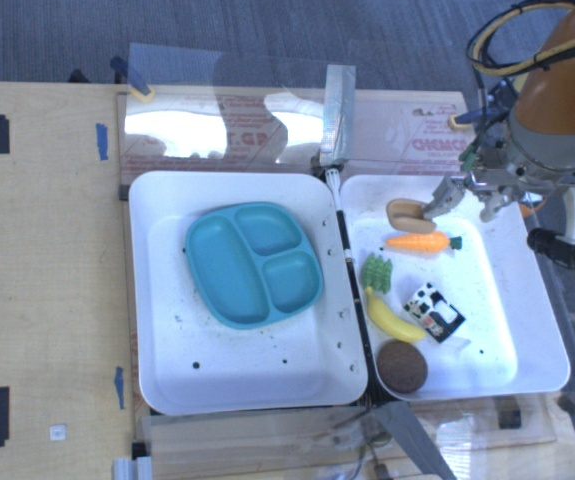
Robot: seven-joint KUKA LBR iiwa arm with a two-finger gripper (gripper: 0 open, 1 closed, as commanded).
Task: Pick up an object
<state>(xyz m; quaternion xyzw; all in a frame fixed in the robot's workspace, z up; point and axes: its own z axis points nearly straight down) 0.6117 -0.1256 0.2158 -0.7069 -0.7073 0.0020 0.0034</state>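
The right bin [527,353] holds several small objects. A tan oval piece [405,211] lies at the back, with an orange carrot [420,244] just in front of it. Further forward are a green leafy piece [376,270], a yellow banana [391,318], a black-and-white block [434,311] and a brown round piece [402,366]. My gripper [467,202] hangs over the bin's back right, open, its left finger [442,200] close beside the tan piece. Nothing sits between the fingers.
The left bin [157,368] carries a blue divided plate [255,263]. A raised divider [347,268] separates the two bins. A clear panel [227,118] stands behind them. Bare white floor shows at the right bin's front right.
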